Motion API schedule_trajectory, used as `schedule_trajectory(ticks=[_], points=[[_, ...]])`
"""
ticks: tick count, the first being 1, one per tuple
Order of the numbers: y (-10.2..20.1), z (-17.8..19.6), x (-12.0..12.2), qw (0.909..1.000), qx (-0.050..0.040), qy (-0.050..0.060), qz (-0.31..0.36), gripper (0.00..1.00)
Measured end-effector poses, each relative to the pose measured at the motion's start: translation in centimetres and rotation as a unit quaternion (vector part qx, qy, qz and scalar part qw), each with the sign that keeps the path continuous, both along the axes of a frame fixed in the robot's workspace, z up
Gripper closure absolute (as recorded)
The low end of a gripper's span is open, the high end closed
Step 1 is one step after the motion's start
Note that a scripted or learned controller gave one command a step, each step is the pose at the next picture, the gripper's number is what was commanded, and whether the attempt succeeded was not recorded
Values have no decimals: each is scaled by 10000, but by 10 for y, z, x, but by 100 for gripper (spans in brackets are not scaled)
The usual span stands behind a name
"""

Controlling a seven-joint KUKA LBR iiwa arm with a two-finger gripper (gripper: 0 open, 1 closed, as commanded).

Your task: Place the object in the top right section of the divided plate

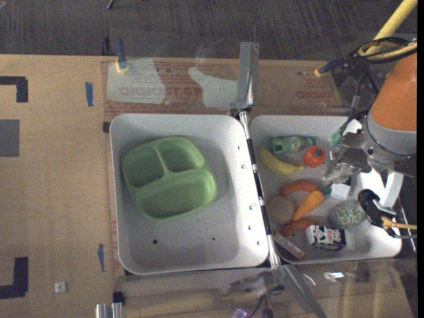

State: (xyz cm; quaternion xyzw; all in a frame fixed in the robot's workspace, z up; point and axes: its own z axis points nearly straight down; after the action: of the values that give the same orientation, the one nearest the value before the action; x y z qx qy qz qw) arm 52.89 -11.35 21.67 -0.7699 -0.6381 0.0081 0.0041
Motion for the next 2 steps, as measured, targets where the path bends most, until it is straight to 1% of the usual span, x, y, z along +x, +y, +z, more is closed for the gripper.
schedule_trajectory(ticks=[1,2], points=[[0,0,0,10000,0,2,0,0],[0,7,1,10000,-6,17,10,100]])
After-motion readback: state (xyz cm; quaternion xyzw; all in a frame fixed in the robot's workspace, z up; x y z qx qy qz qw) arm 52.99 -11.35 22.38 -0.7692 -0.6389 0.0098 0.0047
